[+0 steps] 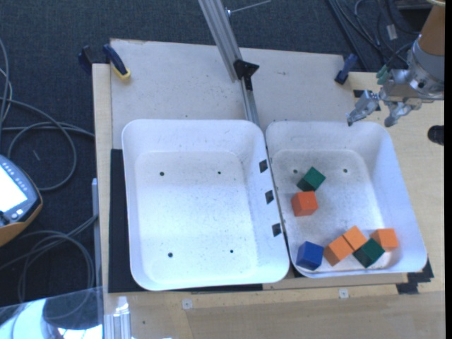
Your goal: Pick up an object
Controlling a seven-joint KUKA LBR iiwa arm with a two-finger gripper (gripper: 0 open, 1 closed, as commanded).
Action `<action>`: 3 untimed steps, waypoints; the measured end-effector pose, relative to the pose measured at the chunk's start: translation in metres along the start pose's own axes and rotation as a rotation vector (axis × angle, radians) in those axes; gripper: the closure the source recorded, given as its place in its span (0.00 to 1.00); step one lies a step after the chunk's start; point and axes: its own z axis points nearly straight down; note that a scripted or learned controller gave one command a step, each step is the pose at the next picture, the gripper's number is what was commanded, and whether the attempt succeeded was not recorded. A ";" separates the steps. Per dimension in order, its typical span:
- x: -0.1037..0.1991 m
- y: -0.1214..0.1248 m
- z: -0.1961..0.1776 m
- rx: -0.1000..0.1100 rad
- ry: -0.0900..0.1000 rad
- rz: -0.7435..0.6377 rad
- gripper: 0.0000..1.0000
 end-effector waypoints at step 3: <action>0.086 -0.061 0.140 -0.004 0.002 0.002 1.00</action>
